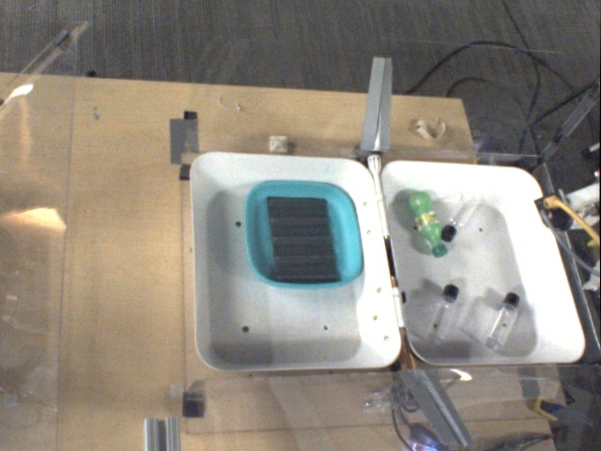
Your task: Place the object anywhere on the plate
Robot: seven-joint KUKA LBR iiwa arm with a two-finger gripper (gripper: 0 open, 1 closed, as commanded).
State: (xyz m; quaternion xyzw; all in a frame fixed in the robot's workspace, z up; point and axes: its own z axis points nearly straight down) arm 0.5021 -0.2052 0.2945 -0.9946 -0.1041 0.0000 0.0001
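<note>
Two shallow white bins sit side by side on the light wooden worktop [113, 280].

The left white bin [221, 332] holds a teal square plate [349, 233] with rounded corners. A dark grey ridged block [300, 239] lies flat in the middle of the plate and covers most of it. A rim of teal shows all around the block.

The right white bin [549, 332] holds a few small things. A green plastic bottle [424, 221] lies on its side near the far left part of this bin. Just to its right lies a clear little vial with a black cap [458, 224], almost touching the green bottle. Nearer to us lie two more: a second clear capped vial [443, 306] in the middle and a third clear capped vial [501, 317] to its right. These two lie apart from each other.

All of the bottles are in the right bin, well apart from the plate.

The pincer is out of sight here, so I cannot tell if it is apart or together.
</note>
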